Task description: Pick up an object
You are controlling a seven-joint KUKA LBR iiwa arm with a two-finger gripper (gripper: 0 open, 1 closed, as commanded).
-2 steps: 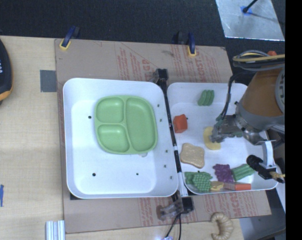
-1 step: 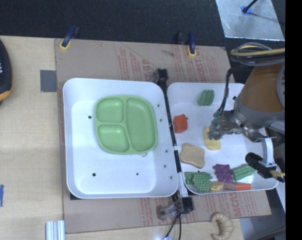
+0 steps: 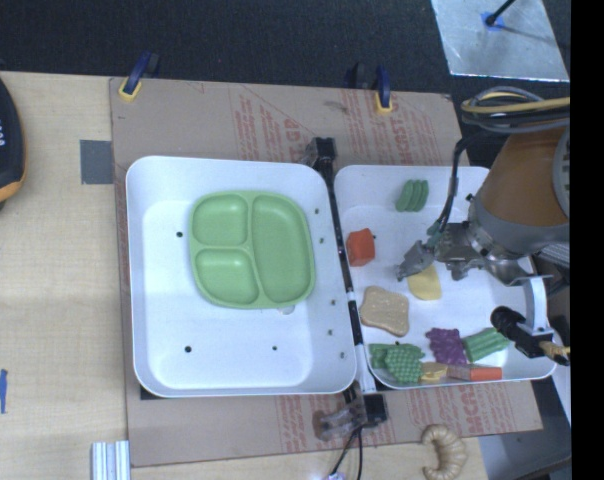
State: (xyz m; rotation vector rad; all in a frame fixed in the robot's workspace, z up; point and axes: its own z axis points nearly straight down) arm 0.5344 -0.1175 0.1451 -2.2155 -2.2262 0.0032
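Reaching in from the right over the right bin (image 3: 347, 183), grey arm (image 3: 517, 203) with its orange band bending down toward the bin's middle. Hanging there with the end effector (image 3: 419, 260) just beside the yellow piece (image 3: 426, 285), at that piece's upper left edge; touching or apart, not telling from this angle. Open or closed, likewise not telling: too dark and too small against the white floor.

Lying around that spot in the same bin: a ridged green piece (image 3: 413, 195) near the far wall, an orange-red block (image 3: 360, 247) close to the left wall, a toast slice (image 3: 384, 310) just below and left of the yellow piece. Crowding along the near wall: a bumpy green piece (image 3: 400, 363), a purple piece (image 3: 445, 345), a smooth green piece (image 3: 484, 344) and an orange stick (image 3: 474, 373), lying close together, some touching.

Sitting in the left bin (image 3: 142, 268), well apart from the end effector: a green divided plate (image 3: 252, 248), resting flat.

Resting under both bins: a cardboard sheet (image 3: 232, 118) on the wooden table (image 3: 52, 298), being pinned at its far edge by two clamps (image 3: 134, 76).
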